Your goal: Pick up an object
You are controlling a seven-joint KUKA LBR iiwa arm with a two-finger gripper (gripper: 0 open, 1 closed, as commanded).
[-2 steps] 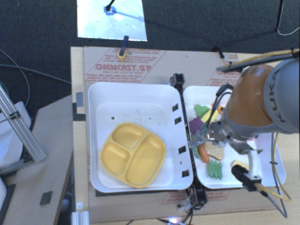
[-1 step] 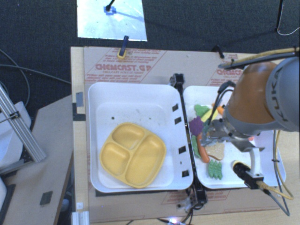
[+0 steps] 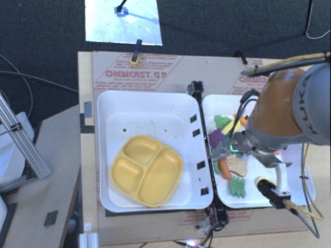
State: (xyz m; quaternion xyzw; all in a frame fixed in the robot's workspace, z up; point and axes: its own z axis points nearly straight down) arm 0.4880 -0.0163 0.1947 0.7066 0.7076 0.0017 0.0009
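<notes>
Left white bin (image 3: 155,102) holds a yellow divided tray (image 3: 147,170) with three compartments, sitting toward the bin's near side, slightly rotated. Surface (image 3: 170,68) under the bins is brownish board with red printed lettering. A small blue and yellow tool (image 3: 136,52) lies at the board's far edge. Beyond it, a shiny grey sheet (image 3: 124,27) on dark carpet (image 3: 41,30). Aluminium frame rail (image 3: 23,138) at far left.
</notes>
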